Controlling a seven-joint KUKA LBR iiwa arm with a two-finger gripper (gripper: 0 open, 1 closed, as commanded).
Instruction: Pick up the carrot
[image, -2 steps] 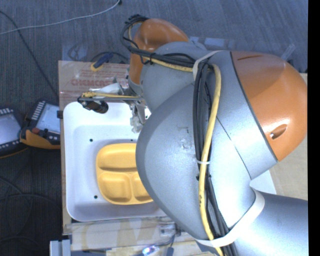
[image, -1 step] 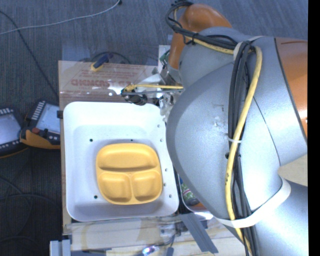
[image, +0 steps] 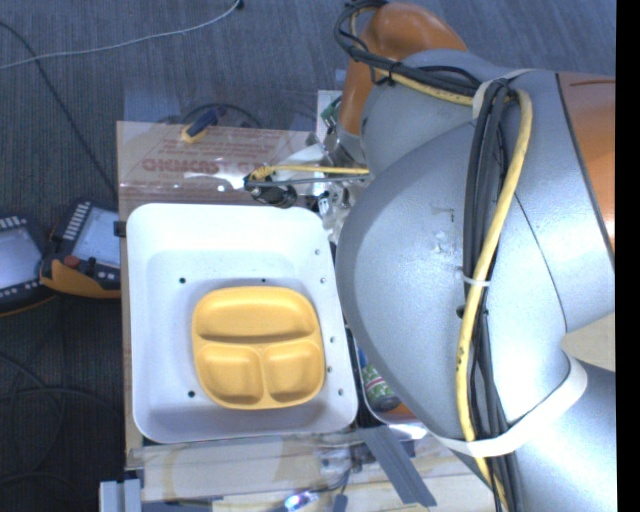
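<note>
Carrot hidden under grey arm (image: 470, 250), yellow tray (image: 258, 345) in white bin (image: 160, 250)

bench (image: 200, 165), white bin (image: 160, 400) on it, yellow tray (image: 258, 345) inside

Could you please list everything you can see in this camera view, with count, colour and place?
shallow white plastic bin: one, white, left half of the bench.
yellow three-compartment plastic plate: one, yellow, lying in the middle of the white bin.
brown cardboard sheet with red lettering: one, brown, behind the bin.
handheld pendant with a screen: one, black and orange, on the grey floor left of the bench.
thin white cable: one, white, across the floor at top left.
grey KUKA arm: one, grey with orange parts and a yellow cable, covering the right side.
</note>
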